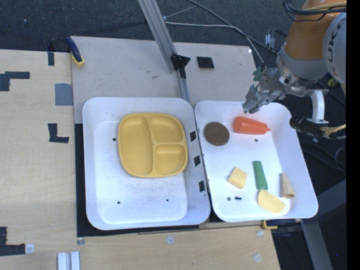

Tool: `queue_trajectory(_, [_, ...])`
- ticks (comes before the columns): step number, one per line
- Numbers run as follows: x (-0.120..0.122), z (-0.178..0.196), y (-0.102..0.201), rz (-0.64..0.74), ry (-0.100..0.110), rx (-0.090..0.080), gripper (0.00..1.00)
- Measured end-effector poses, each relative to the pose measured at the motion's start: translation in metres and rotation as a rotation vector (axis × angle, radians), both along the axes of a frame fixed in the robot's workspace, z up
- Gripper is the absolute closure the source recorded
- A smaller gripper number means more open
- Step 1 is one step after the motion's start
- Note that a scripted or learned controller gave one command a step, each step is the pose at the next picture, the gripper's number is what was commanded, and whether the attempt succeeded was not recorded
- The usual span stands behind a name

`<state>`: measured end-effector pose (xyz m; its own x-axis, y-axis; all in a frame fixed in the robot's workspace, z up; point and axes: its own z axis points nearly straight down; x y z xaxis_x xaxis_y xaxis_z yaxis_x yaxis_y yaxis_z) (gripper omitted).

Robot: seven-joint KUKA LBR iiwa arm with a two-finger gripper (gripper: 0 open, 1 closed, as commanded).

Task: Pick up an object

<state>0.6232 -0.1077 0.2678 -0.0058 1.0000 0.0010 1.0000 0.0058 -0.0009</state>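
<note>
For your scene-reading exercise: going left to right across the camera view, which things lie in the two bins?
Yellow tray → brown disc → cheese cube → green stick → cone. The carrot and yellow wedge overlap others in the order, so they are left out.

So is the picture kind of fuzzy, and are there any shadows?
In the camera view the whole picture is a little soft and grainy; the pincer looks blurry, so its tips are hard to make out. The light is even, with only faint shadows beside the carrot and the yellow plate. The right bin is bright white, but with no hard glare.
</note>
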Motion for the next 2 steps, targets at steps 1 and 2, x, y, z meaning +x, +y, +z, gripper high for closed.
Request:
queue_trajectory(1, [0.0, 0.0, 0.058, 0.001, 0.001, 0.001, 1.0])
queue_trajectory(2, [-0.002, -0.016, 0.121, 0.001, 0.002, 0.0, 1.0])
